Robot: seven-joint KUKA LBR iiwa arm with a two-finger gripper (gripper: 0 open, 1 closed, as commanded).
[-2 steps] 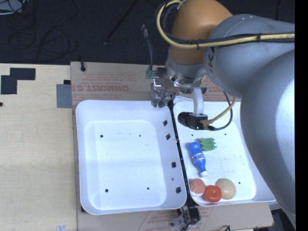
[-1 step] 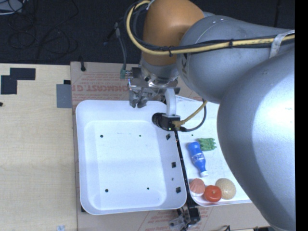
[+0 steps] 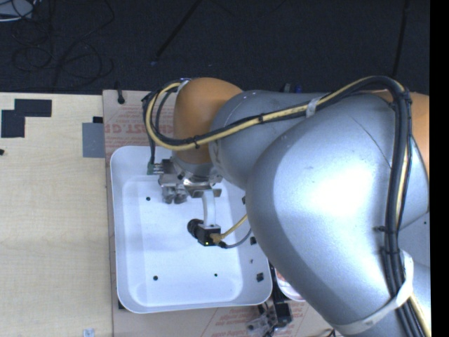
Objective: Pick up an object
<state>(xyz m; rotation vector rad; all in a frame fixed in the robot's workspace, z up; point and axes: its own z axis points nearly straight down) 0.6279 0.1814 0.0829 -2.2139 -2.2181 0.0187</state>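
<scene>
Arm (image 3: pixel 337 209) hides the right bin; I can't place any object.
Gripper (image 3: pixel 179 192) over left bin's (image 3: pixel 133 286) far end, its state unclear to me; pale wood bench (image 3: pixel 49 230), dark cabled floor (image 3: pixel 224 34) behind.

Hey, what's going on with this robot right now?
The grey arm reaches in from the right, with its gripper low over the far end of the white bin. I can't make out any object at the gripper, so the pick does not look done yet.
</scene>
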